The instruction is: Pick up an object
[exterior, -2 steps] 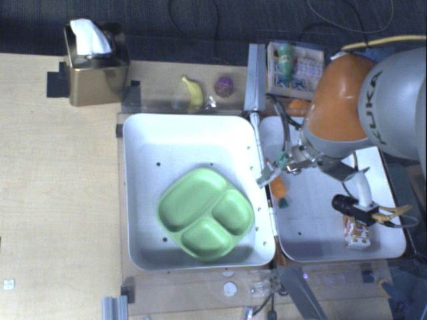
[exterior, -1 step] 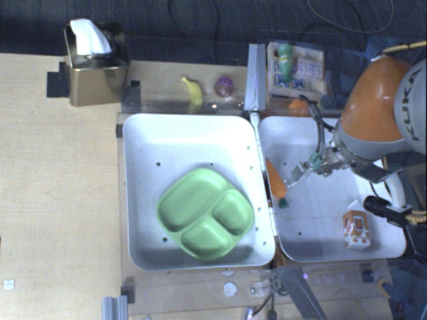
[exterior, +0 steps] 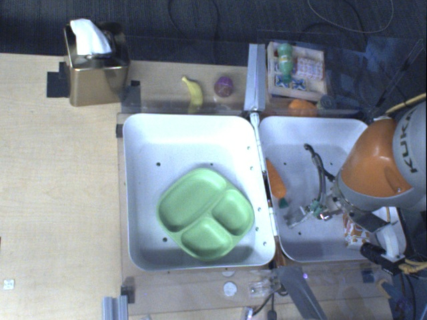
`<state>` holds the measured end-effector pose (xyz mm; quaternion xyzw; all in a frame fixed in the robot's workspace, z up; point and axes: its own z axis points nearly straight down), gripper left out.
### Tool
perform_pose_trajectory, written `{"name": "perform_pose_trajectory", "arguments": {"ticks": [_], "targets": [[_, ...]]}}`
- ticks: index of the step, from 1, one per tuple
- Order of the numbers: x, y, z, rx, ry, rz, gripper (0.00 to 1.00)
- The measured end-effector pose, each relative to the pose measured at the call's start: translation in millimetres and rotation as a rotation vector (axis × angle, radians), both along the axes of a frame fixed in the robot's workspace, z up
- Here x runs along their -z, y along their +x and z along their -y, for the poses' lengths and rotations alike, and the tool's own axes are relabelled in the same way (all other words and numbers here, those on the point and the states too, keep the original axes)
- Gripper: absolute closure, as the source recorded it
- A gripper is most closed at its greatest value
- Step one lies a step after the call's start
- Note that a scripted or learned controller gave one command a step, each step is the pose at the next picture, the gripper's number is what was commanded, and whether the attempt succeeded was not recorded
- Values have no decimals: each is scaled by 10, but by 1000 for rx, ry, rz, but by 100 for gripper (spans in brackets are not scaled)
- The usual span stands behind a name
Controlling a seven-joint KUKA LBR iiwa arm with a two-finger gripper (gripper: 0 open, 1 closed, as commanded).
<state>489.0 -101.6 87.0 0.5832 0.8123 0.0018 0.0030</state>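
An orange carrot-like object [exterior: 275, 181] lies against the left wall of the right bin [exterior: 293, 135]. The arm reaches in from the right, and my gripper [exterior: 308, 212] hangs low over the middle of the right bin, a little to the right of that orange object. Small greenish bits show around the fingertips; whether anything sits between them is too small to tell. A green three-compartment plate [exterior: 205, 212] rests in the left bin [exterior: 143, 179].
Behind the bins lie a banana [exterior: 193, 92], a purple ball [exterior: 224, 85], an orange fruit [exterior: 301, 107] and a toy package [exterior: 296, 67]. A tan box [exterior: 93, 65] stands at the back left. The arm's orange bulk [exterior: 379, 165] overhangs the right bin's right side.
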Motion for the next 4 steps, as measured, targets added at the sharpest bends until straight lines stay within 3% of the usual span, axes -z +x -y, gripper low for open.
{"name": "perform_pose_trajectory", "arguments": {"ticks": [1,2,3,4], "targets": [[-3,3,1056,-217,-4,1,0],[0,974,1038,82,0,1,0],[-1,547,114,78,3,0,0],[-975,408,755,-256,-4,0,0]]}}
